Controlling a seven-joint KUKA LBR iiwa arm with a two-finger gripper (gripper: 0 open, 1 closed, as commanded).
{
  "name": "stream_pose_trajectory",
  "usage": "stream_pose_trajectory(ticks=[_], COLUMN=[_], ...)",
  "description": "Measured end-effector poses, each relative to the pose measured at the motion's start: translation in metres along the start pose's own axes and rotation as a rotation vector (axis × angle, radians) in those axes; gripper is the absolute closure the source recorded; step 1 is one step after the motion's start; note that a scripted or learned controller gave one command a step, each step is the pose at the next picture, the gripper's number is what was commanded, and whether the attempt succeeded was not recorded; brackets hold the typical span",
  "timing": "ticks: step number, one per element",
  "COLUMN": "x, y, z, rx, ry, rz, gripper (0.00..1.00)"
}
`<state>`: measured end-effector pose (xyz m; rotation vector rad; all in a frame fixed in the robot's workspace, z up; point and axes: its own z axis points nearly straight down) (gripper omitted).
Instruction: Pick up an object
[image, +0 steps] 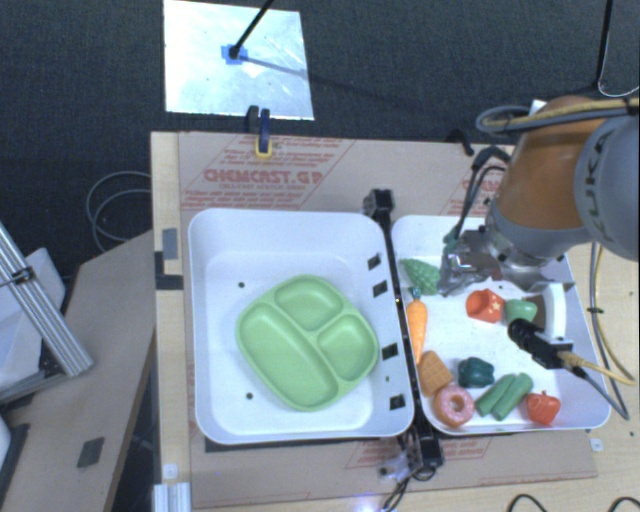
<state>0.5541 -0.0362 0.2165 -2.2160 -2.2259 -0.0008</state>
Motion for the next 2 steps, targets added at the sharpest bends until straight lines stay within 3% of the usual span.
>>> stream_pose_trajectory(ticks=[2], x=[-0.0145], y=[0.0034], z=[-0.0127], rx=[-0.002], ry=[0.0], rz=[0.001], gripper=[1.0])
